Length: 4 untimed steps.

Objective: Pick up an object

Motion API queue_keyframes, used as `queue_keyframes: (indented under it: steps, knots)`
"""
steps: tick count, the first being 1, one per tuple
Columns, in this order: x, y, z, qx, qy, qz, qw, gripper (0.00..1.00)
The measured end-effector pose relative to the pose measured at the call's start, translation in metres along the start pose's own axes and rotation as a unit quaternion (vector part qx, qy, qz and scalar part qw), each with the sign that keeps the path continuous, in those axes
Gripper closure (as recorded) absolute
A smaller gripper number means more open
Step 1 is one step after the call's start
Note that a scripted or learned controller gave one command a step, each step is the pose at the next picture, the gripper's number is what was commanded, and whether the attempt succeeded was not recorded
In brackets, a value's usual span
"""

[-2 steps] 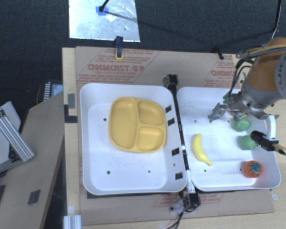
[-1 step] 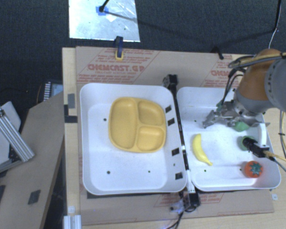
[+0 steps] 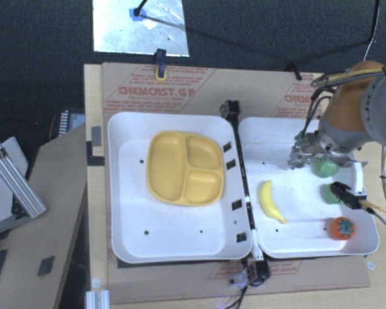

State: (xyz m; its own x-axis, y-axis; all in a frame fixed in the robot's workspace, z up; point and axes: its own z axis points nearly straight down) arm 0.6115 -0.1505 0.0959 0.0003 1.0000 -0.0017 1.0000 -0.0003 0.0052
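Here the gripper (image 3: 300, 158), whose state I cannot tell, hangs just beside a green object (image 3: 324, 168) and could nudge it away rather than catch it.

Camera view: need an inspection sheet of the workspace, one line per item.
Surface: two white bins side by side, left bin and right bin, on a brown printed board.
Job's things: banana in the middle of the right bin; tomato at its near right corner; green object just beside the gripper; second green object partly hidden by a black part.
Clutter: yellow divided plate in the left bin.
Grippers: gripper low over the right bin's far part; finger state unreadable.
Cables: black cable top right; wires at the bench's front edge.
Surroundings: shiny sheet on dark carpet; aluminium rail at left.
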Motion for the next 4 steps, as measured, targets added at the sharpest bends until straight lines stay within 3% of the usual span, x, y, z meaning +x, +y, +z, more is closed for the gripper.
queue_keyframes:
  steps: [2,3,4]
  knots:
    - [-0.006,0.013,-0.123,-0.002,0.0,-0.003,1.0,1.0]
    - [-0.006,0.014,-0.136,0.0,0.0,-0.003,1.0,1.0]
    - [0.042,0.005,-0.126,0.003,0.002,-0.005,1.0,1.0]
